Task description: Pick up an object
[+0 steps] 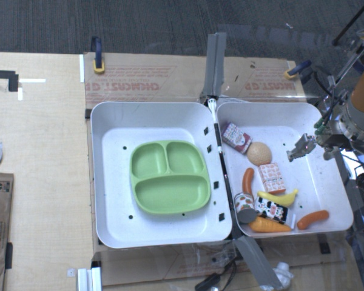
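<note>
The right bin (327, 180) holds several toy foods. A red carton (236, 137) lies at its back left, with a tan bun (260, 153) beside it. Toward the front are an orange sausage (248, 180), a red-and-white box (271, 176), a yellow banana (279, 195), a cow-patterned carton (272, 210), a carrot (270, 225) and a second sausage (312, 219). My gripper (301, 147) hangs over the bin's right half, right of the bun, with nothing seen in it.
The left bin (106, 162) carries a green divided plate (170, 176). A grey post (215, 65) rises behind the divider between the bins. Clamps (97, 56) sit on the cardboard behind. Cables and the arm crowd the right edge.
</note>
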